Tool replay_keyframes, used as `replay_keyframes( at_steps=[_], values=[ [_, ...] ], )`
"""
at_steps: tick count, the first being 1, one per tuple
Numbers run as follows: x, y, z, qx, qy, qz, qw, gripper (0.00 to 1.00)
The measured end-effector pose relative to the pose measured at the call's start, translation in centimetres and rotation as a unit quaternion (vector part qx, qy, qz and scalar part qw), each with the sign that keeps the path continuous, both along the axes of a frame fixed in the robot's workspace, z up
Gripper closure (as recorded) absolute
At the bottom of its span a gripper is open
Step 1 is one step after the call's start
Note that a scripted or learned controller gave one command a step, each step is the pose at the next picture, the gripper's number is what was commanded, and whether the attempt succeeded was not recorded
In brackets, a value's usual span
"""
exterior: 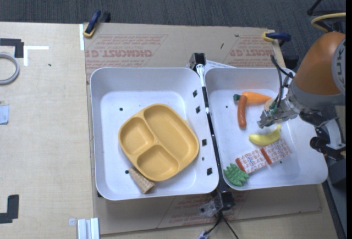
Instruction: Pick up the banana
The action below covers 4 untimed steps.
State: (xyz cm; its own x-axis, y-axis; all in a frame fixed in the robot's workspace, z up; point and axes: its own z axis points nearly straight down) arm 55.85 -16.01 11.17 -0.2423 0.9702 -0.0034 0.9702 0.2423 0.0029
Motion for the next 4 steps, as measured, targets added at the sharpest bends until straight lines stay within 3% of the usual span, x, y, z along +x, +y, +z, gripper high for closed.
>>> replay_keyframes(
  at_steps=[1, 2, 3, 4],
  values=[
    [0.0, 0.0, 0.0, 0.0000, 0.000, 0.000, 1.0000, 0.00],
    [-2.9, -0.5, -1.9, 0.0009, 0.002, 0.164, 0.9864, 0.00],
    [0.7, 3.9, -1.9, 0.0001, 0.001, 0.295, 0.9556, 0.00],
    [-3.2, 4.8, -1.9, 0.0001, 0.002, 0.430, 0.9030, 0.00]
  ],
)
